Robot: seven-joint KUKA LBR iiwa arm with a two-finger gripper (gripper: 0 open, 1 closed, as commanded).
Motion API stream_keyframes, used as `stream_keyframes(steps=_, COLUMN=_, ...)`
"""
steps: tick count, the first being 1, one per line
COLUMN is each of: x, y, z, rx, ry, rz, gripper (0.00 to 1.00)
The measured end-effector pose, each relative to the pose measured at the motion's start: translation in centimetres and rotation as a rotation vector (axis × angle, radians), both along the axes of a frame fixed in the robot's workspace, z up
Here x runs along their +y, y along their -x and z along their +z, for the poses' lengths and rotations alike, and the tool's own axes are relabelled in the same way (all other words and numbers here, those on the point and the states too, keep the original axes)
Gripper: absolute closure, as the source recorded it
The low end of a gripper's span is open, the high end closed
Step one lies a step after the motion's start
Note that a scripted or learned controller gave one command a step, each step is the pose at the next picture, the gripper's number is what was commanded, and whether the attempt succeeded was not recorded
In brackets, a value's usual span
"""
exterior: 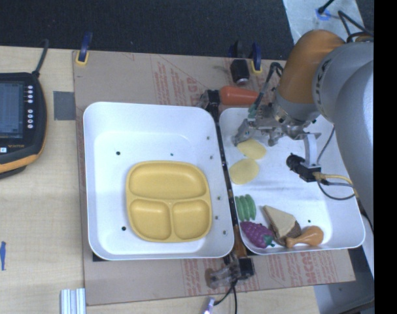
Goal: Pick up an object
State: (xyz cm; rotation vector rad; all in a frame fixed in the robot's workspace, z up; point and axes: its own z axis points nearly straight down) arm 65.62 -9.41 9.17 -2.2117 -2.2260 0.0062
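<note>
The gripper (260, 135) hangs over the far part of the right bin (339, 205); how far apart its fingers stand, and whether they hold anything, cannot be told from this slant. Just below the gripper lies a pale yellow disc (252, 150), close to or touching the fingers. A second pale yellow disc (244, 171) lies just nearer the camera, beside the first. Along the bin's near edge sit a green ridged piece (245, 207), a purple grape cluster (256, 232), a brown wedge (281, 220) and an orange-brown pear-shaped piece (305, 237), well apart from the gripper. The left bin (106, 175) carries a yellow divided plate (168, 200). On the table (34, 241), far left, rests a control pendant (12, 126).
</note>
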Motion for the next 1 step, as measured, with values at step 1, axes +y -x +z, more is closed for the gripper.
stream_keyframes(steps=1, x=-0.12, y=-0.01, z=1.06, rx=0.001, ry=0.001, rz=0.001, gripper=1.00)
